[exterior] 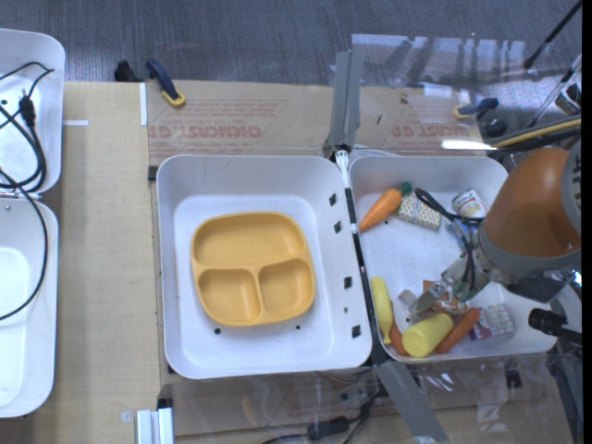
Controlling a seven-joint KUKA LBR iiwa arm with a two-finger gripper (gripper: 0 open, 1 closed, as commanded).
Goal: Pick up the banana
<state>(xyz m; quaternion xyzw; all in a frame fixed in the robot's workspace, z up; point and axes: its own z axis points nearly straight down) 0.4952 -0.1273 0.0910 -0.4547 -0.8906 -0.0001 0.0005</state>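
Gripper (442,296) sits low in the right bin's (421,248) clutter, well off the banana (381,307) at the left wall. Fingers' state: can't tell. Risk: it grabs junk instead.

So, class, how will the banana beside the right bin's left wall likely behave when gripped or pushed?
The banana looks smooth, so it may slip when pinched. Its rounded, curved body could roll or pivot if pushed. Lying beside the bin wall, it probably leaves little gripping room.

grey carpet (231,17), cardboard-topped bench (250,118)
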